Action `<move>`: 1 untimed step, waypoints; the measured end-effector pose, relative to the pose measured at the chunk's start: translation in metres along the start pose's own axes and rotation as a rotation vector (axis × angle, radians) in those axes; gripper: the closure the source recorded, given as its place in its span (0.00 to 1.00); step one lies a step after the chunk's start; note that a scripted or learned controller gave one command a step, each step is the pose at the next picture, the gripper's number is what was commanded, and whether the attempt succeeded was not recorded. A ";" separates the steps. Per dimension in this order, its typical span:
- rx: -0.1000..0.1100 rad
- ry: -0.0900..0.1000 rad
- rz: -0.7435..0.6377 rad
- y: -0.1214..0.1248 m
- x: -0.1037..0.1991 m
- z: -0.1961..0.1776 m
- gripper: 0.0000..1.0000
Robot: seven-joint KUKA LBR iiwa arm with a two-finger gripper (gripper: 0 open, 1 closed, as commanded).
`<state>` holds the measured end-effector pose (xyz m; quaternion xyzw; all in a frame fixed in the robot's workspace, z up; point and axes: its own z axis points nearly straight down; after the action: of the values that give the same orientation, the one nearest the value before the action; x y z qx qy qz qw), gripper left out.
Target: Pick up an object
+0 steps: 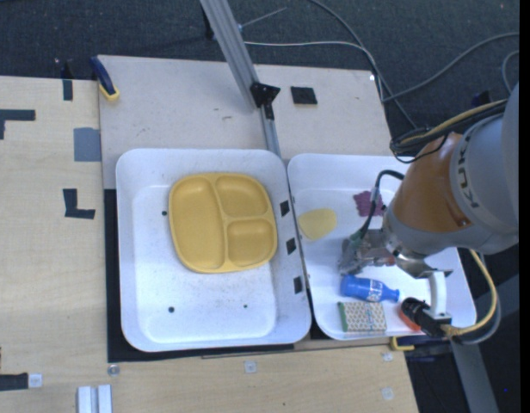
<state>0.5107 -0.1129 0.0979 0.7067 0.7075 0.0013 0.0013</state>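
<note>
You see the blue bottle [369, 289] lying in the right bin [334, 169], long axis roughly left-right with its white cap rightward, just below the hand [361, 254], whose state you cannot tell beneath the wrist.

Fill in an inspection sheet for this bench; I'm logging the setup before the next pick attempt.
Surface: wooden bench bearing left bin and right bin side by side.
Job's things: blue bottle, patterned packet, pale yellow disc, purple piece, all in the right bin.
Clutter: yellow divided tray in the left bin.
Grippers: gripper low over the right bin, above the blue bottle; finger state unclear.
Cables: black cable across the dark floor.
Surroundings: metal pole; black tape marks.
</note>
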 end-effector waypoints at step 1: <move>0.000 -0.001 -0.001 0.001 0.000 -0.063 1.00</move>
<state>0.5117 -0.1125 0.1609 0.7065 0.7077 0.0010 0.0015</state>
